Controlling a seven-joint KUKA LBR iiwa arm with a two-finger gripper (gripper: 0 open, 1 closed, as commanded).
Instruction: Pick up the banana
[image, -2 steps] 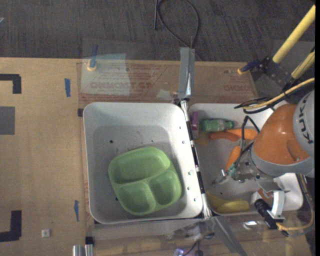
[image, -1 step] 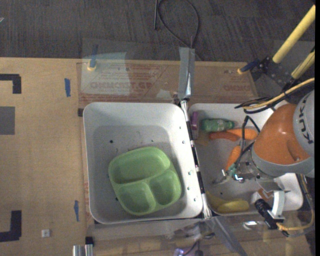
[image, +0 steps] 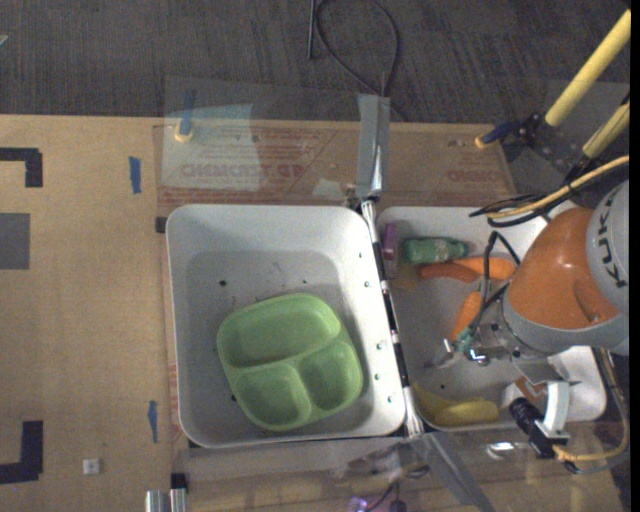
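Observation:
The yellow banana lies flat along the near wall of the right bin, close to the divider. My gripper hangs below the orange wrist band, over the middle of that bin and a little beyond the banana. There is a gap between them, and nothing is seen in the gripper's grasp. The arm's bulk hides the right part of the bin.
A green bottle lies at the far end of the right bin, with two orange carrots beside the gripper. The left bin holds a green divided plate. Cables and yellow poles stand at the back right.

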